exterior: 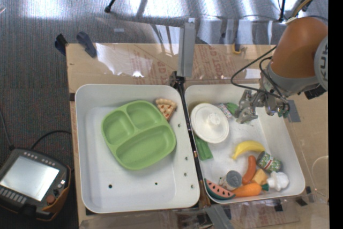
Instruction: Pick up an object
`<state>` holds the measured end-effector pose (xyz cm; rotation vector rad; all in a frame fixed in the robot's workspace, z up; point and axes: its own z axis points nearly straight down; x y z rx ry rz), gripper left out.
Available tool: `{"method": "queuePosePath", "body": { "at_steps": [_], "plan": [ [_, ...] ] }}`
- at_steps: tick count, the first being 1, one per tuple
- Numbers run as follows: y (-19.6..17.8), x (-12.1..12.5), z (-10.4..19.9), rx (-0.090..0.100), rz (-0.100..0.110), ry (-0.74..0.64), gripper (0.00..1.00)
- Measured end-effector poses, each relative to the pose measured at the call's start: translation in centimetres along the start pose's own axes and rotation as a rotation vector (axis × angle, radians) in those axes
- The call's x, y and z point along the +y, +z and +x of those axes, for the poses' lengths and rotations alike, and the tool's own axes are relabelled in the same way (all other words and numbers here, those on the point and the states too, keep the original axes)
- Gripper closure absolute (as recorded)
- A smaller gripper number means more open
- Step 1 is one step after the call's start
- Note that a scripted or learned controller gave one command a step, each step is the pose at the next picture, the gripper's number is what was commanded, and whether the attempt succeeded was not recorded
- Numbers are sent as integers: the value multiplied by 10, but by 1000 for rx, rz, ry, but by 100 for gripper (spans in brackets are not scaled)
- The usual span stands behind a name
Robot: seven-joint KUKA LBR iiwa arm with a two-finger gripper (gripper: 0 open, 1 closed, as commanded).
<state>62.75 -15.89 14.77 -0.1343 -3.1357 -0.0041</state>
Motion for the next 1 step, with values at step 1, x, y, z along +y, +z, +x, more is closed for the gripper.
{"method": "queuePosePath", "body": {
  "at_steps": [1],
  "plan": [
    [0, 0, 0, -1, 0, -1, 0]
  ]
}}
